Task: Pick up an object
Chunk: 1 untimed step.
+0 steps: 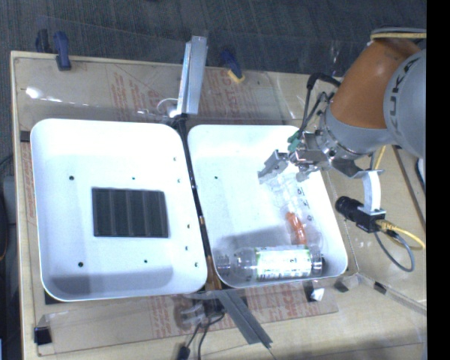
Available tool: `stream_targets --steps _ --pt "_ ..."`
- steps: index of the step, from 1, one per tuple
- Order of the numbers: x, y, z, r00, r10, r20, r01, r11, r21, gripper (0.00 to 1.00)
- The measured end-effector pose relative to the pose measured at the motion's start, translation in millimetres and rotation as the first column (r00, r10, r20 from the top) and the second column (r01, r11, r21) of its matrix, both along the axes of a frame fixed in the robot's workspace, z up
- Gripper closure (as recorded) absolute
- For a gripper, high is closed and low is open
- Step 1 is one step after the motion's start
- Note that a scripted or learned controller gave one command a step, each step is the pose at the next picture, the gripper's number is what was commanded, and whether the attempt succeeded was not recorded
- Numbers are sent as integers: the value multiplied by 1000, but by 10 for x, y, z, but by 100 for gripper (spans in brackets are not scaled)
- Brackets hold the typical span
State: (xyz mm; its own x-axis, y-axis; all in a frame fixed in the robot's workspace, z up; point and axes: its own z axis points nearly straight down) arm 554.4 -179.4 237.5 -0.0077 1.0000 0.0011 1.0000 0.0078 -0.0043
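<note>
- Camera view, looking down at a slant on two shallow white bins set side by side on the bench.
- Left bin (60,163): carries a dark ribbed rectangular block (130,212) lying flat near its middle, well apart from the arm.
- Right bin (225,156): holds a clear plastic bottle (270,263) with a pale label, lying on its side along the near wall, touching or almost touching it.
- Also there, a small orange piece (295,228) with clear, glinting plastic around it, just above the bottle and near the right wall; impossible to tell whether one thing or two.
- Arm (375,88) reaching in from the right, orange band above the wrist, gripper (285,163) hanging over the upper right part of the right bin.
- Cannot tell from this slant whether spread or pressed together; nothing clearly pinched.
- Judged step: approach, no pick yet made.
- Nearest candidate: the orange piece and clear plastic, just below the gripper.
- To do it well: descend straight over the middle of the chosen thing, keeping clear of the right wall.
- For the bottle, close across the narrow width, not along the length; round and likely to roll, and the near wall leaves little room.
- Risk: clear plastic likely thin and slippery, so a shallow pinch may slide off.
</note>
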Motion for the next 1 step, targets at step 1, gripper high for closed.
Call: stream_targets --steps 1 --pt "-204 -304 -317 972 -233 -2 233 972 -1 0"
